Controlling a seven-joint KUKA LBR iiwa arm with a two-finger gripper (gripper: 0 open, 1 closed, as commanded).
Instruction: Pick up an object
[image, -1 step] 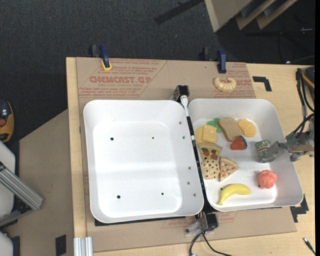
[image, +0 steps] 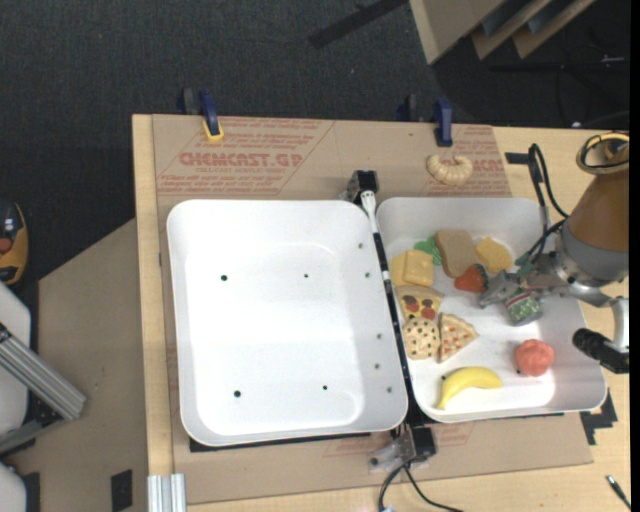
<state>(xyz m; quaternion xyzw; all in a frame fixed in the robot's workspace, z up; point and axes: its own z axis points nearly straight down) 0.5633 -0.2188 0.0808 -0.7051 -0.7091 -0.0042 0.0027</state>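
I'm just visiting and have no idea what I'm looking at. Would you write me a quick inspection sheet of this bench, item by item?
Surface: wooden bench bearing a left bin and a right bin, both shallow and white.
Job's things: toy food in the right bin: banana, red fruit, pizza slices, bread slice, cheese block, and a few more.
Clutter: small ring-shaped item on the bench behind the right bin.
End effector: end effector low over the right bin, near a small greenish item; grip unclear.
Cables: black cable running to the arm; more cables at the front edge.
Surroundings: blue clamps on the far edge, dark carpet.
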